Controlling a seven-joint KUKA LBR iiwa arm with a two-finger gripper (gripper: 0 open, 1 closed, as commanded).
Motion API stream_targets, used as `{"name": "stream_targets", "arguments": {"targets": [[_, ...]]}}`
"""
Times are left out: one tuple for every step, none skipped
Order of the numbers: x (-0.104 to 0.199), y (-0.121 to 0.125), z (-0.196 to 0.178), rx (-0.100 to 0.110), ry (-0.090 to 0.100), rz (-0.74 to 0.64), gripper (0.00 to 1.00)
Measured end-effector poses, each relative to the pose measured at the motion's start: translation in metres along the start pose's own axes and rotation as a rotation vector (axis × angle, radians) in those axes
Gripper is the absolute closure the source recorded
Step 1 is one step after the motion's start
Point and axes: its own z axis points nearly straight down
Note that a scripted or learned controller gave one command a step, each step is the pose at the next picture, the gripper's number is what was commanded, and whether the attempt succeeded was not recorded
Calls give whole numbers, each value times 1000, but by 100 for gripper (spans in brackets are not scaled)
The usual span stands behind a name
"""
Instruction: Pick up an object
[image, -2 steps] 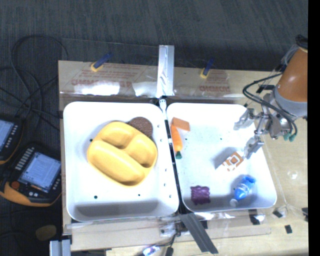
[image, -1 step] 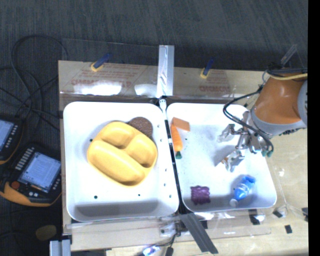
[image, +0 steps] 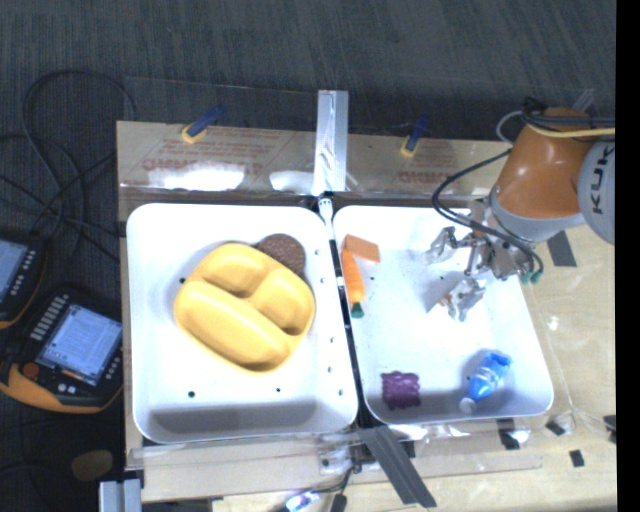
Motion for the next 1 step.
{"name": "stream_targets", "arguments": {"targets": [[-48,2,-36,-16,10,-297,0]]}}
